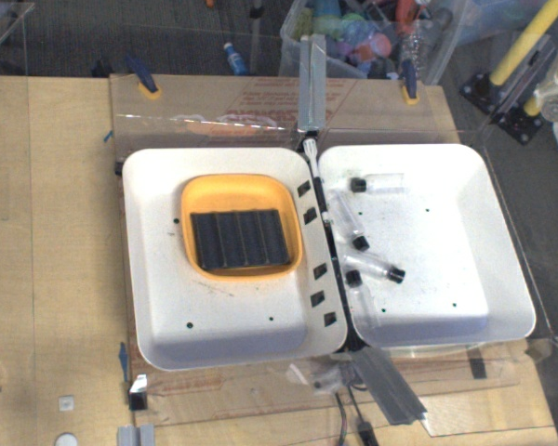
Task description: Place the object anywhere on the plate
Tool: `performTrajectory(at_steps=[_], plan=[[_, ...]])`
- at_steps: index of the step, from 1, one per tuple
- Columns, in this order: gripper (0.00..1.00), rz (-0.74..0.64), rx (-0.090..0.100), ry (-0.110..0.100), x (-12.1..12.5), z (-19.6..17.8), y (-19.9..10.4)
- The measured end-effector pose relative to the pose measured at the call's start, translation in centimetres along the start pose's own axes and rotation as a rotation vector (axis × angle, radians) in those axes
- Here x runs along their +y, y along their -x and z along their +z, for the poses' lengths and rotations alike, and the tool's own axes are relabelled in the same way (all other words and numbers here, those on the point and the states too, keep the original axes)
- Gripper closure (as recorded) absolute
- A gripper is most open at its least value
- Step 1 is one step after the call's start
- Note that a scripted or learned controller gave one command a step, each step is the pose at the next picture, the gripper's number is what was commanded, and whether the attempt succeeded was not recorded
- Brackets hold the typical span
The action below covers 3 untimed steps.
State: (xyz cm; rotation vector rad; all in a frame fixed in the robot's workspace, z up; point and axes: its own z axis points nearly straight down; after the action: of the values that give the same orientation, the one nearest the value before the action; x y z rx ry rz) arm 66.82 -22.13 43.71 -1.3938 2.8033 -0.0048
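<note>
three clear vials in right bin; one ridged black object on one plate.

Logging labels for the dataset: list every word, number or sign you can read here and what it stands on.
No text can be read in this view.
Faint reddish print on the brown cardboard sheet behind the two white bins: too blurred to read.
Clear plastic vials with black caps in the right white bin: no markings visible.
Orange plate holding a ribbed black block: no lettering visible.
</note>
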Motion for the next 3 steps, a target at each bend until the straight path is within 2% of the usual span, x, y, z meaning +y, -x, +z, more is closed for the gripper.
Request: performTrajectory(at_steps=[2,3], plan=[[1.0,-0.796,-0.001,0.004,0.02,0.11,-0.02],[1.0,-1.071,-0.002,0.006,0.37,0.15,0.45]])
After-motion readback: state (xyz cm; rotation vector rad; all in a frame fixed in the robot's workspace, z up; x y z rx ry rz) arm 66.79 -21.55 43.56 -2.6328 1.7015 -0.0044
